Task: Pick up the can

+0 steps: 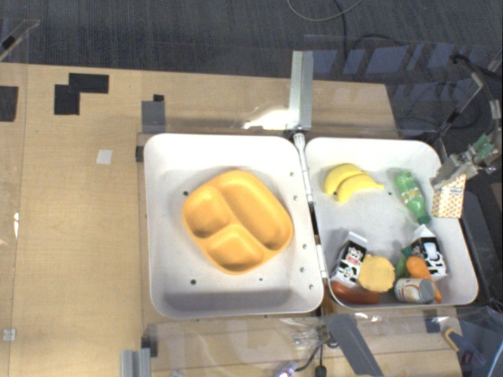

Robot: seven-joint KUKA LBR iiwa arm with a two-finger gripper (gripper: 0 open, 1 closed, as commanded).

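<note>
With the can [414,290] lying on its side at the lower right of the right bin [369,151], touching a carton [429,251] and an orange [417,267], the arm should probably descend squarely over it, clear of these neighbours.

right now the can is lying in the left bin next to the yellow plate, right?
Not quite. The can is lying in the right bin, at its near right corner beside a small carton. The yellow plate sits in the left bin. The camera view shows this.
</note>
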